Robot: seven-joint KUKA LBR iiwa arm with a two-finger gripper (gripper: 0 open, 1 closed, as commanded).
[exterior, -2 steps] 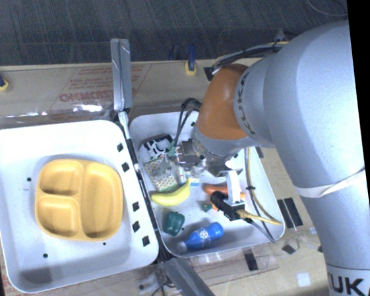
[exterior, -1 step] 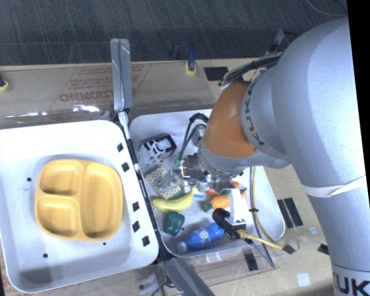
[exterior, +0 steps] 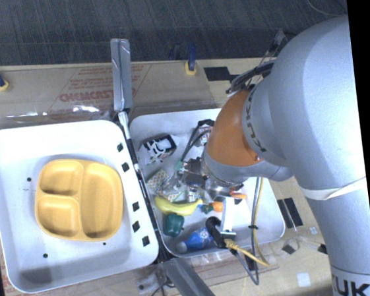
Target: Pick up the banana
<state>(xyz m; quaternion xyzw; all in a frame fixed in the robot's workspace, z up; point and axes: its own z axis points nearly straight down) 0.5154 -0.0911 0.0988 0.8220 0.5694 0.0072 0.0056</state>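
The yellow banana (exterior: 178,206) lies in the right bin (exterior: 268,224), near its left wall, curved with its ends turned up. My gripper (exterior: 194,178) hangs low over the bin just above and to the right of the banana, in among the clutter. The orange band and grey wrist hide much of the gripper from above. Nothing shows between the banana and the bin floor, so the banana looks to be resting there.
A yellow divided plate (exterior: 78,197) sits in the left bin (exterior: 19,262). Around the banana lie a dark green cup (exterior: 173,225), a blue object (exterior: 197,241), a small orange piece (exterior: 217,206) and a black-and-white item (exterior: 159,147). A metal divider (exterior: 121,78) runs between the bins.
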